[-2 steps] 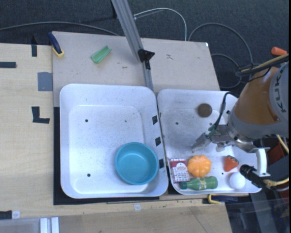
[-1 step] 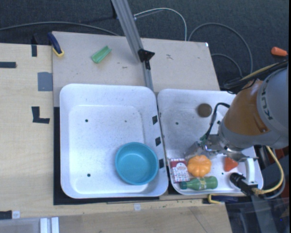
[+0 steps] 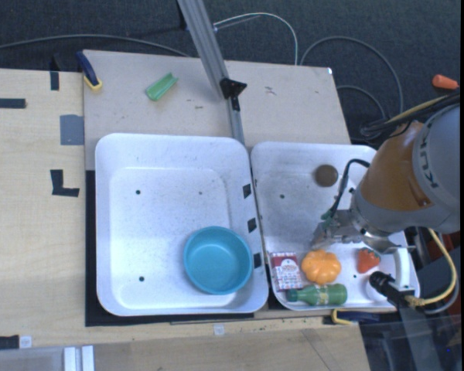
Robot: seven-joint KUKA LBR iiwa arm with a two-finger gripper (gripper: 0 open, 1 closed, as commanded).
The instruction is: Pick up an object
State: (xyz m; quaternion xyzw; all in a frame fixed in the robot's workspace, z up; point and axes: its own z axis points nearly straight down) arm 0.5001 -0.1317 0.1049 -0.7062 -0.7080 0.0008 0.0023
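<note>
Along the near edge of the right bin [image 3: 294, 161] lies a tight cluster: a small red-and-white packet [image 3: 284, 267] toward the near-left corner, an orange pumpkin-shaped object [image 3: 322, 267] just beside it, a green bottle [image 3: 319, 294] lying on its side against the near wall, and a red piece [image 3: 367, 260] toward the near-right corner. A brown round disc [image 3: 325, 175] sits alone near the far edge of that bin, well apart from the cluster. The gripper [image 3: 330, 235] hangs low just above the far side of the pumpkin-shaped object, with the grey arm [image 3: 406, 180] and its orange band covering the bin's right edge; whether the fingers are apart or closed, and whether they have hold of anything, cannot be told from this view. Open floor remains in the middle and far-left part of the right bin. The left bin [image 3: 139, 168] holds a blue bowl [image 3: 217, 260] near its near-right corner, with bare floor over the rest. Beyond the bins, on the bench [image 3: 294, 99], a green block [image 3: 161, 86] lies near the far edge. The pumpkin-shaped object is rounded, ribbed and bright orange-yellow.
</note>
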